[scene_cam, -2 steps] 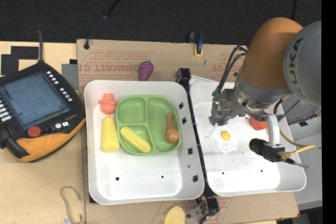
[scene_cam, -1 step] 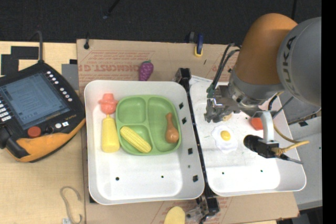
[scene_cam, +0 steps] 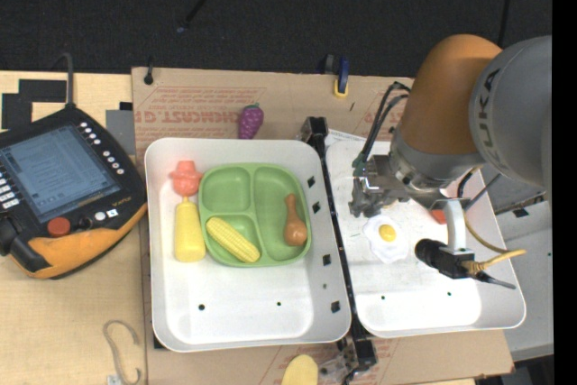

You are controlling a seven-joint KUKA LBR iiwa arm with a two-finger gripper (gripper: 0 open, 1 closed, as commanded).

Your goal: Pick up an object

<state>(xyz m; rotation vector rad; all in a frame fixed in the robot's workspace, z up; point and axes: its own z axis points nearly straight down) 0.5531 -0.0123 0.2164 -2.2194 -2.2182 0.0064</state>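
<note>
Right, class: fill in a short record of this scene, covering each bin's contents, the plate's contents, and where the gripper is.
left bin: green plate, yellow bottle, pink toy
on plate: corn, drumstick
right bin: fried egg
gripper: over right bin, just up-left of egg
outside bins: purple grapes, behind left bin

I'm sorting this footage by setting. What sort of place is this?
Most likely a robotics lab bench, not a kitchen: a grey-and-orange robot arm reaches over shallow white bins, a teach pendant lies beside them, and the food is toys, such as the toy corn.
</note>
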